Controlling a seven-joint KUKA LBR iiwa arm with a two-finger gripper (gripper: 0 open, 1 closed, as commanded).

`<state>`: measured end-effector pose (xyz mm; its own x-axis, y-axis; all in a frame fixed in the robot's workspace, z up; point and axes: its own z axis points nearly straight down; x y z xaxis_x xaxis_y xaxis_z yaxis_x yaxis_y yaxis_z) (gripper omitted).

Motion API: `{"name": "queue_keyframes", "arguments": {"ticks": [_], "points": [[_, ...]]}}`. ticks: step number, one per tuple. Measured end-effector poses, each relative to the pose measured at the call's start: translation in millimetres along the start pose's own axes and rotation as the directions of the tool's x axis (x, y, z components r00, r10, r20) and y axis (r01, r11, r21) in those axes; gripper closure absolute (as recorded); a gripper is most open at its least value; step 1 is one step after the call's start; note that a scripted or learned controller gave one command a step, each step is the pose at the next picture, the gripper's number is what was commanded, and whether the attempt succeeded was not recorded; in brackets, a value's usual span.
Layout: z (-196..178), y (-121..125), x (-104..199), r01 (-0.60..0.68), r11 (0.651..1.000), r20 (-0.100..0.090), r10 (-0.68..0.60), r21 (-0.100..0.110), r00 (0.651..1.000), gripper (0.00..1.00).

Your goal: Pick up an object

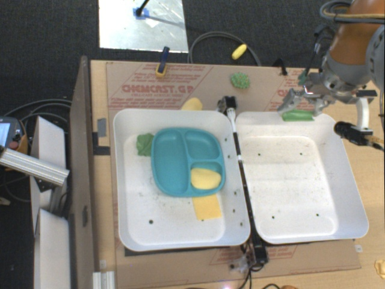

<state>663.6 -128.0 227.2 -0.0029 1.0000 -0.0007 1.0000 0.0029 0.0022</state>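
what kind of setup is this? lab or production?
Likely a robot-grasping lab bench: two white bins clamped side by side on cardboard, toy items such as a teal divided plate, and loose cables on dark carpet.

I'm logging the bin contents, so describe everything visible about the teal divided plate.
The teal divided plate looks like smooth plastic, rounded-square, with three compartments. It lies flat in the left bin, slightly turned. A yellow rounded piece sits in its lower right compartment. A green leafy piece meets its left edge, and a flat yellow slice pokes from under its lower edge.
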Motion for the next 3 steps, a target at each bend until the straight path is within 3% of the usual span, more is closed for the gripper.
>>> {"name": "queue_keyframes", "arguments": {"ticks": [1,2,3], "points": [[151.6,0.5,10.5,0.003,1.0,-0.002,-0.003,0.01,1.0,0.0],[131.1,4.8,9.6,0.004,1.0,-0.001,-0.004,-0.004,1.0,1.0],[15.0,-75.6,70.7,0.006,1.0,-0.004,-0.006,-0.004,1.0,1.0]]}}
